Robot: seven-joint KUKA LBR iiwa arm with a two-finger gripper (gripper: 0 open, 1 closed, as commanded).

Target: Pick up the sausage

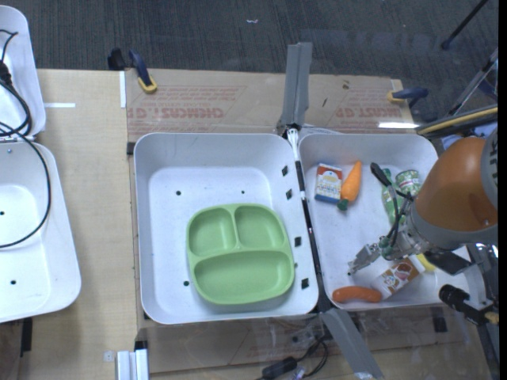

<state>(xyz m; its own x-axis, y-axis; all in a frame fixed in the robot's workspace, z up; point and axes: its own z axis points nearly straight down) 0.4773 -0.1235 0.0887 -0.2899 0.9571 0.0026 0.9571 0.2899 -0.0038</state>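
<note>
The sausage (356, 294) is a short orange-red link lying flat near the front wall of the right bin (317, 236). My gripper (364, 260) hangs low in that bin, a little above and to the right of the sausage, and apart from it. The grey arm with its orange band (459, 184) reaches in from the right and hides part of the bin's right side.
A small snack packet (398, 277) lies just right of the sausage. A carrot (351, 182), a white and red box (329, 182) and a green packet (404, 187) sit at the back of the right bin. The left bin (158, 212) holds a green divided plate (238, 253).
</note>
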